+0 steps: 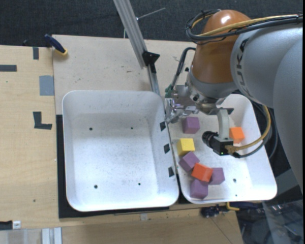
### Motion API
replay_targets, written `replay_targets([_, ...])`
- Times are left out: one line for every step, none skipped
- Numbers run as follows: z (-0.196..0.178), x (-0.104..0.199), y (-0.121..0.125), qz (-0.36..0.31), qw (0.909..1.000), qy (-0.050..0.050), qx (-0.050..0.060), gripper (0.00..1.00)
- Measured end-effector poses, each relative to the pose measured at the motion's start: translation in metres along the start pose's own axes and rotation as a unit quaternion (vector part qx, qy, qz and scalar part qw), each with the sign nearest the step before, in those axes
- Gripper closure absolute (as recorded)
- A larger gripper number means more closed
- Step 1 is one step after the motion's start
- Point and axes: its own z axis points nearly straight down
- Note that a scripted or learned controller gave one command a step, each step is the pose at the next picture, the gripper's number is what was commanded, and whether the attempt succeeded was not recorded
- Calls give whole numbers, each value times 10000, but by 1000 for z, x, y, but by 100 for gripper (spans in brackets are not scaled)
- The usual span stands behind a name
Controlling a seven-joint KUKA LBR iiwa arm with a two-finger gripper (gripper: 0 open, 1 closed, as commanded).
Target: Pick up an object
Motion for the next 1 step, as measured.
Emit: replay_targets([-2, 54, 6, 0, 10000, -1, -1, 100])
